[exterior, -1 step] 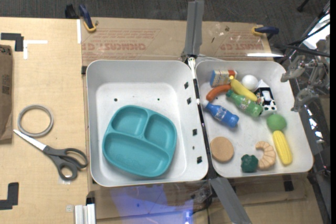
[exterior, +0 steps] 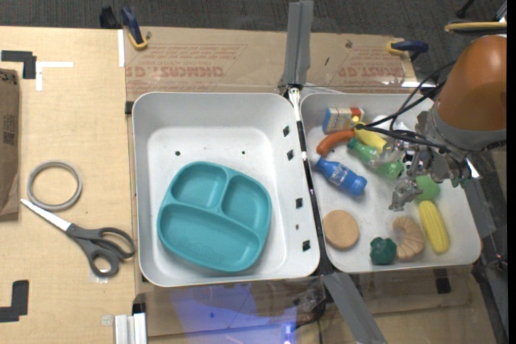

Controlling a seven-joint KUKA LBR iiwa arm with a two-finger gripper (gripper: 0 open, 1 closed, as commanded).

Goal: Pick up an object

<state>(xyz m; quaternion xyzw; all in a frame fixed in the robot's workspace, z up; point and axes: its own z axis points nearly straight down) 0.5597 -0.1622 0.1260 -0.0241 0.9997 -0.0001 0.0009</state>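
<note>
1. Hovering low in the right bin (exterior: 463, 254), the tool (exterior: 407, 191) sits just beside a green toy (exterior: 427, 189); its state I cannot tell.
2. Next, judged: descend, clamp, lift clear of the corn cob (exterior: 434, 225) below.

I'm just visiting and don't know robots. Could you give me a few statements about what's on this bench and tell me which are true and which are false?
1. The teal divided plate lies in the left bin. True.
2. The scissors lie inside the right bin. False: they lie on the bench left of both bins, below the roll of tape.
3. The tool hangs over the right bin. True.
4. The blue bottle sits on the teal plate. False: it lies in the right bin, near the divider.
5. The corn cob is in the right bin, near the broccoli. True.
</note>
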